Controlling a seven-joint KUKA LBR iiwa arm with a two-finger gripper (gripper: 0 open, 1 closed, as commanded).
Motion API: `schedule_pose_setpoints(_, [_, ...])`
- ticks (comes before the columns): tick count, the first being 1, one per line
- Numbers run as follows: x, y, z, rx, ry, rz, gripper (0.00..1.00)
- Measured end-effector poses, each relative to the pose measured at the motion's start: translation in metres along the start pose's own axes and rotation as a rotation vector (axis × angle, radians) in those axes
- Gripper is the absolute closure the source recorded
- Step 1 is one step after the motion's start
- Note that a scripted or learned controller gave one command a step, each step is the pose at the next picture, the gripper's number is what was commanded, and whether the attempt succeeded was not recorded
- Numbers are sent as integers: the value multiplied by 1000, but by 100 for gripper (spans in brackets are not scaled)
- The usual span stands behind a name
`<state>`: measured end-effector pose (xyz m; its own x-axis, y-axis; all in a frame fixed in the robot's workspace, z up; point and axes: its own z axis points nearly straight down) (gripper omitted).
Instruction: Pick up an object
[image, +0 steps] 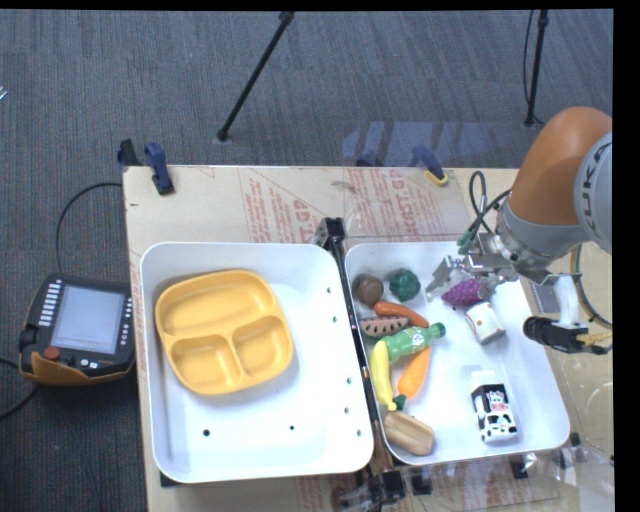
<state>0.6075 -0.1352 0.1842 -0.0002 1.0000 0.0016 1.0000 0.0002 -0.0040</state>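
A knobbly purple bunch of toy grapes (464, 292) lay at the upper middle of the right white bin (545, 400), right of the dark green round toy (405, 284). The claw (466, 277) hovered just over it, metal fingers (441, 277) apart, gripping nothing visibly.

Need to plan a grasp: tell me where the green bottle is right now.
The green bottle lies tilted near the middle of the right bin, just below the hot dog and above the carrot, with the banana at its left.
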Motion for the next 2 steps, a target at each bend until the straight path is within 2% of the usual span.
schedule_pose_setpoints(1, [43, 0, 100, 1, 0, -49, 0])
schedule_pose_setpoints(2, [42, 0, 93, 7, 4, -42, 100])
